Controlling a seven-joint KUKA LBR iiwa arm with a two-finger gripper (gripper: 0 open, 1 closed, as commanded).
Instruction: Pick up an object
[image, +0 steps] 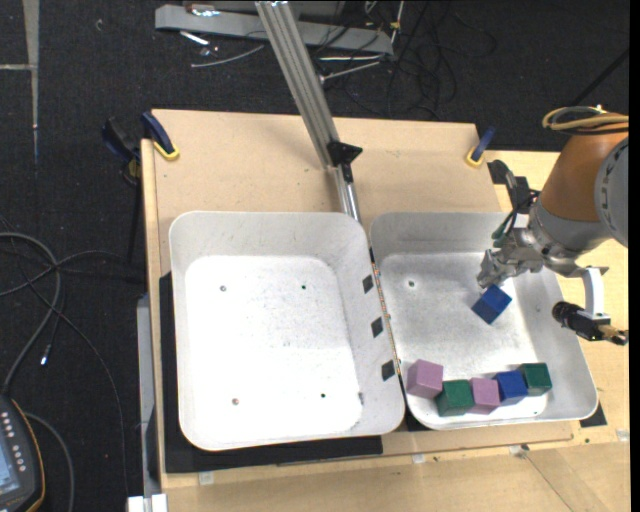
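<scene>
My gripper (493, 280) reaches in from the right over the right bin (430, 250), below the orange-banded wrist. A blue cube (491, 305) hangs tilted on a corner directly under the fingertips, its top edge pinched between them, in the middle of that bin. Along the bin's near edge runs a row of cubes: a purple one (425, 378), a dark green one (455, 397), a second purple one (485, 392), a blue one (512, 384) and a green one (537, 377).
The left bin (190, 300) lies beside the right one, the two rims meeting at black clips (378, 326). A slanted metal pole (310, 95) ends at the bench's back edge. Clamps (160, 135) sit at the bench corners.
</scene>
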